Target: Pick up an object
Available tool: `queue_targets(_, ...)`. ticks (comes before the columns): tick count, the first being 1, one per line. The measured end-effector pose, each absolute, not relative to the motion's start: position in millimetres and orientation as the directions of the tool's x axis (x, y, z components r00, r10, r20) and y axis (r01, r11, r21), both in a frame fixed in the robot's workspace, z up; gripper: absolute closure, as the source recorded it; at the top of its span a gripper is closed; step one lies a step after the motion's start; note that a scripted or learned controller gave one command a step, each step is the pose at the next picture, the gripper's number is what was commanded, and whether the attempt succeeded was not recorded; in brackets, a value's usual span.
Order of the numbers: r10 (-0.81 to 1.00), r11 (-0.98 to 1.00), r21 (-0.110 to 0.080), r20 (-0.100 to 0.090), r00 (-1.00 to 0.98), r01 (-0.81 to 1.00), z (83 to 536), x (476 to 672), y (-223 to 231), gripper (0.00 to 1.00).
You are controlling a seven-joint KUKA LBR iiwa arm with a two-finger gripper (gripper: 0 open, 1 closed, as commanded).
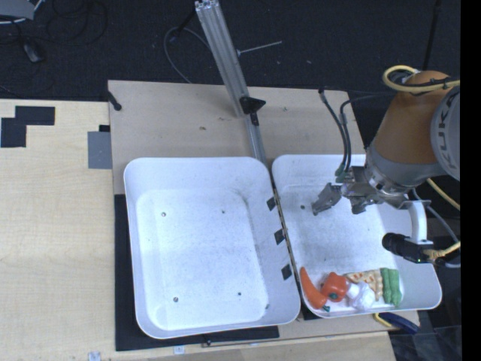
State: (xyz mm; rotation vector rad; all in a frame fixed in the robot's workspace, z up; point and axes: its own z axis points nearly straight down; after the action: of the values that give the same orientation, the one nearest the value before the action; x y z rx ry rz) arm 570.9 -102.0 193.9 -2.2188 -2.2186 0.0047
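Jaws spread with nothing between, gripper [340, 201] above right bin [301, 173], orange-red toy [334, 285] near its front.

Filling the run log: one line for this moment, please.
gripper: above right bin, holding nothing | objects: clustered at near edge | left bin: untouched | pick: not yet done

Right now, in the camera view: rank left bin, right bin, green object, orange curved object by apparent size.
1. left bin
2. right bin, partly covered by the arm, so the gap is unsure
3. and 4. orange curved object and green object look alike; no ranking.
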Motion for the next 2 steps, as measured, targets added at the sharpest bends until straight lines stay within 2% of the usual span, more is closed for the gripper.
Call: queue_targets(2,1.0,0.001,-0.004,0.0,-0.001,1.0,107.9,568.2,-98.7,0.0)
